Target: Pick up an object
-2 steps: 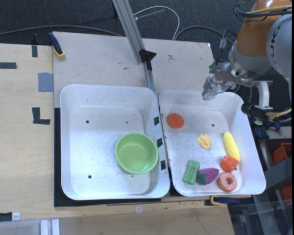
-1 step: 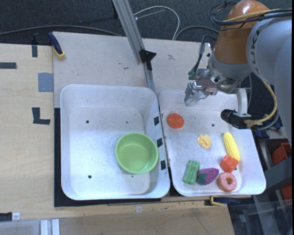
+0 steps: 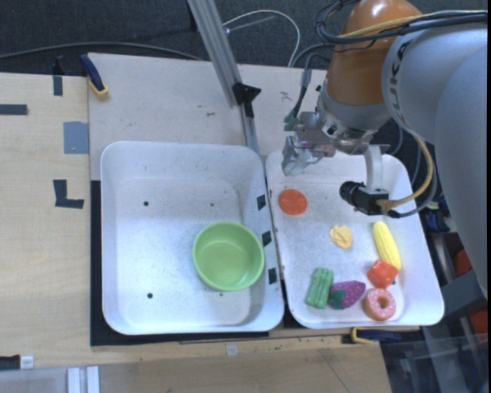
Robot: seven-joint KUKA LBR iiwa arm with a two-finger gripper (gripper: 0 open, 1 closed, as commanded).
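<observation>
Camera view: the gripper [image 3: 295,164], grip state unclear, hangs just above the orange disc [image 3: 293,202].

The arm [image 3: 442,80] runs off the frame's right and top edges, and its body covers the right bin's [image 3: 417,301] upper right corner. The gripper [image 3: 299,158] is small and blurred, its tip indistinct. A metal pole [image 3: 217,47] is cut at the top edge.

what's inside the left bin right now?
The left bin holds one green bowl, upright near its right wall. The bowl looks empty. Whatever lies under the bowl is covered.
</observation>
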